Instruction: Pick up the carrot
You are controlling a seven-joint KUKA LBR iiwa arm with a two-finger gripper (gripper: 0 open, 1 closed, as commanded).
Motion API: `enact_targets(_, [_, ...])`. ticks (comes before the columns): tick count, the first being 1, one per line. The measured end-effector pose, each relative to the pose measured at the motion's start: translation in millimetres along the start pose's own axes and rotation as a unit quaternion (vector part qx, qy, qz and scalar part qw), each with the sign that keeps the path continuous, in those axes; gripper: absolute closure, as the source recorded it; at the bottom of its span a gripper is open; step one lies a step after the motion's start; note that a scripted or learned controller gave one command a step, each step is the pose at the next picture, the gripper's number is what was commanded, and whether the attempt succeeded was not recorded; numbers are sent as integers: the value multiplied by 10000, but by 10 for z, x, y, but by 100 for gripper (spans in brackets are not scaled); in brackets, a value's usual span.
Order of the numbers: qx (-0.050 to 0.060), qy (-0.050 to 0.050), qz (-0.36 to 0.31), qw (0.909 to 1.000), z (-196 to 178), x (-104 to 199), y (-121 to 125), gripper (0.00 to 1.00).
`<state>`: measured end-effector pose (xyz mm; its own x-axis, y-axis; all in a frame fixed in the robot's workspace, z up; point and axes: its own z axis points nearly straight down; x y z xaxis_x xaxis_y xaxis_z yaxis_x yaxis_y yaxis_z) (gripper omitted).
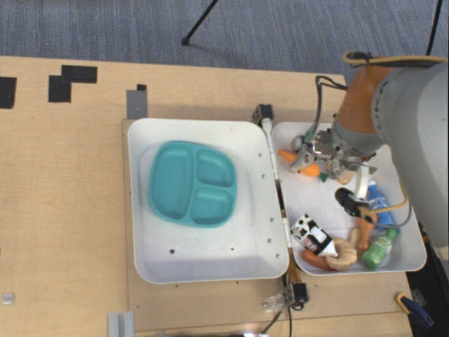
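Where the pincer (313, 161) descends | carrot (297, 161) lies crosswise, tip left | grip unclear

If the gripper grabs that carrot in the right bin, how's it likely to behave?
The carrot looks like a small moulded toy, so probably stiff and light. Its tapered, smooth shape may slip or roll out of a pinch. It lies close below the gripper, near the bin wall.

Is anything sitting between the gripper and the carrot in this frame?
Nothing visible does. The gripper is right at the carrot in the right bin; the other toys lie nearer the bin's lower end.
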<state>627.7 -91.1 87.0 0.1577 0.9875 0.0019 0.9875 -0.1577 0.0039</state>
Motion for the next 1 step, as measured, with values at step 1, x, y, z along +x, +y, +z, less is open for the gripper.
enact_targets(1, [-23, 5, -55, 10000, -125, 24, 21, 100])
